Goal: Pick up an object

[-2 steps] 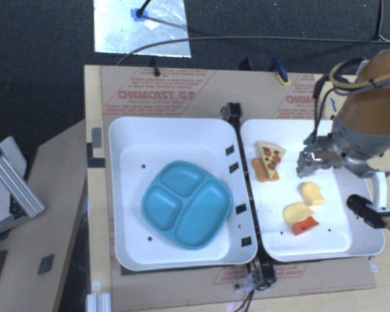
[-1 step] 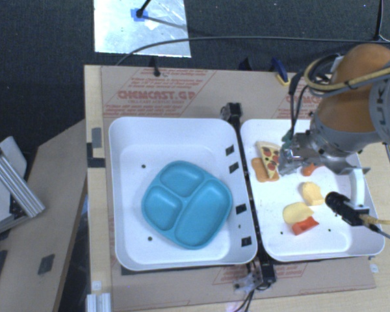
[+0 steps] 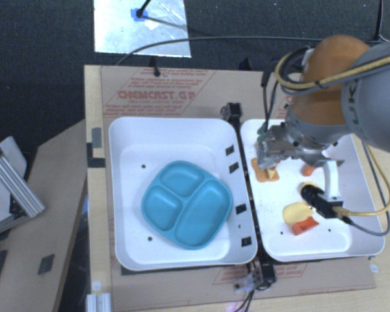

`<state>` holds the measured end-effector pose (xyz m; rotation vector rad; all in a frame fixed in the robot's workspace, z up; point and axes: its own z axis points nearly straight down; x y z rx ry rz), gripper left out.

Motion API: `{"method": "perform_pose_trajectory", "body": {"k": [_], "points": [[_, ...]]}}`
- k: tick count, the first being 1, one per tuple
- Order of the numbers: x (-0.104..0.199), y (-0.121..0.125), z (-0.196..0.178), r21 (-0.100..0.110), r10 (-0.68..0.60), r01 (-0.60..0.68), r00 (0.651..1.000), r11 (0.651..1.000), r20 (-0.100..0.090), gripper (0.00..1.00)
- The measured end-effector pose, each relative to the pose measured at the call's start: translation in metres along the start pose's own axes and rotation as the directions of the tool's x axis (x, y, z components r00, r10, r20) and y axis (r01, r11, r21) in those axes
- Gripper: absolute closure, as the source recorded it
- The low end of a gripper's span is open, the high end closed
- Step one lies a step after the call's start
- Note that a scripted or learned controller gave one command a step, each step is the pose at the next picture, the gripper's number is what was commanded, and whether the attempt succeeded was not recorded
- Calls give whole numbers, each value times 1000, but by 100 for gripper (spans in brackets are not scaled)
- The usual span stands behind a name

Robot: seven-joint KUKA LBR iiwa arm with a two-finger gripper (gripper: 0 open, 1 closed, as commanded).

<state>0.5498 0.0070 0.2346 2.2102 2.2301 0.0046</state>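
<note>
Your hand (image 3: 268, 163) sits right over the orange piece (image 3: 266, 173), at the right bin's (image 3: 357, 242) left edge. Can't tell its grip state

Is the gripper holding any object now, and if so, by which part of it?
It cannot be told. The gripper is low in the right bin, over an orange piece, but no grasp is visible.

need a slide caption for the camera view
Arm's pincer down over an orange piece in the right bin; blue divided plate in the left bin.
</note>
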Motion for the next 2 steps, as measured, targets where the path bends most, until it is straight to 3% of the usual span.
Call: {"method": "perform_pose_trajectory", "body": {"k": [2], "points": [[98,11,19,1,-2,2,1000,1000,-1,100]]}}
